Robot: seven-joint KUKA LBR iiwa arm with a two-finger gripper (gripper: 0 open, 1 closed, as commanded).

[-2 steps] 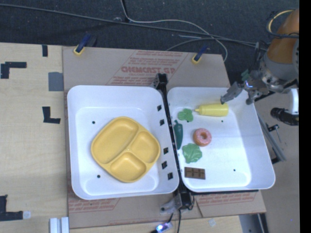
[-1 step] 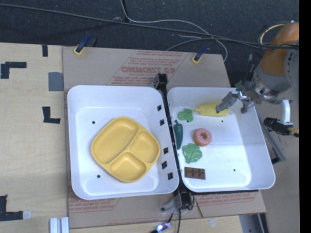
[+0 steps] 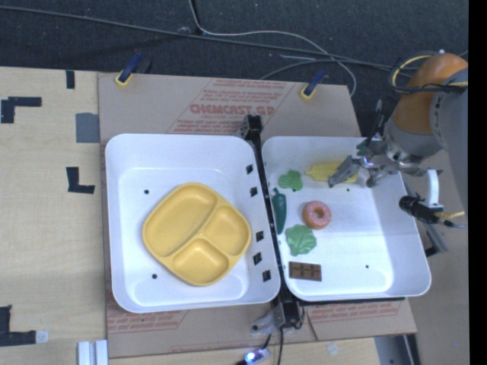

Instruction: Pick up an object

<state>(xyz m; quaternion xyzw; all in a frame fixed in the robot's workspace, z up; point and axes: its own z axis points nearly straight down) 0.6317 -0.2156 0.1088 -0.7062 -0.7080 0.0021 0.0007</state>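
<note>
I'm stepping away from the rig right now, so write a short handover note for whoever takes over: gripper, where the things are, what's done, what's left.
Gripper: low over the right bin, at its far edge, right by the yellow piece; a grasp cannot be confirmed.
Right bin: small green piece, doughnut, dark green pepper, leafy green piece, brown chocolate bar.
Left bin: yellow divided plate.
Done: nothing visibly lifted.
Left: grasp one object and raise it.

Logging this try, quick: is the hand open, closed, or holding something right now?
Hand: cannot be told; it sits over the yellow item in the right bin.
</note>
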